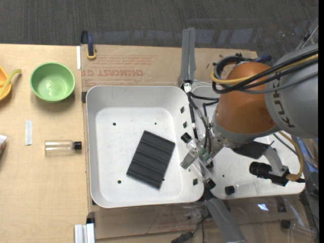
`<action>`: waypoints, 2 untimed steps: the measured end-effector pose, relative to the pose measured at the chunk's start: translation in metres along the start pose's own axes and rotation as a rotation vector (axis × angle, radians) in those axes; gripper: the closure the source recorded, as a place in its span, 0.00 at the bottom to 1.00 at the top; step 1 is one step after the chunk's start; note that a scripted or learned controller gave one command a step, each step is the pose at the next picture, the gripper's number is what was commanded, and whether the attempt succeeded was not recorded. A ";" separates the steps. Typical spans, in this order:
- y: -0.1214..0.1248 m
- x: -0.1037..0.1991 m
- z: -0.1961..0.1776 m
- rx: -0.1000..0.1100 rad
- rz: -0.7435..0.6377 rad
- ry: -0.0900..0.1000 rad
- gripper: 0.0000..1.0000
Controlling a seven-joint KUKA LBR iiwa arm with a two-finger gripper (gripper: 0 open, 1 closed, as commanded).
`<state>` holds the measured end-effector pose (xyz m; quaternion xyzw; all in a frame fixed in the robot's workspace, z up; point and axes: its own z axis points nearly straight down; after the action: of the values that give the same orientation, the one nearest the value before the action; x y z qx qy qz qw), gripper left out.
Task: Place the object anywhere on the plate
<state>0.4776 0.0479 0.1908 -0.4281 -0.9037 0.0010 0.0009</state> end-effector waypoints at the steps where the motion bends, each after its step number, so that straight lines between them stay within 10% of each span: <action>1: 0.093 -0.025 0.000 0.001 -0.075 0.000 1.00; 2: 0.049 0.061 0.044 0.003 -0.171 0.001 1.00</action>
<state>0.4769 0.1258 0.1463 -0.3494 -0.9370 0.0018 0.0020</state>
